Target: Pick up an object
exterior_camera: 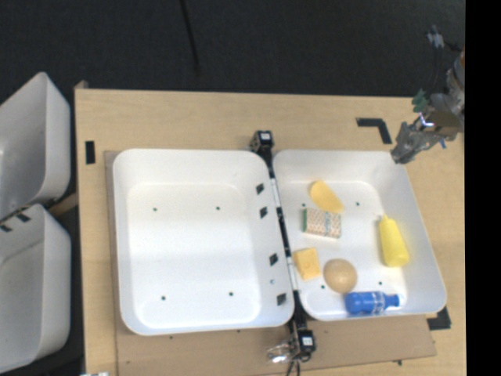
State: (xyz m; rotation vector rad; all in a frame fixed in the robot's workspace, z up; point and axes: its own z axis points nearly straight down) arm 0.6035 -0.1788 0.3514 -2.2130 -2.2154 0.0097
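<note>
Gripper: grey two-finger gripper (pixel 407 149) above right white plastic bin's (pixel 415 202) far right corner; grip state unreadable.
Objects: yellow plastic bottle (pixel 393 240), blue bottle (pixel 371 302), tan ball (pixel 340 275) inside that bin.

This was a robotics lab test bench rather than any home or shop. A pale wooden board (pixel 235 116) bore two shallow white plastic bins (pixel 188 233) clipped side by side with small black brackets (pixel 261 140). Black tape corner marks (pixel 374 127) sat on the board, and dark cloth (pixel 235 30) lay behind it.
</note>
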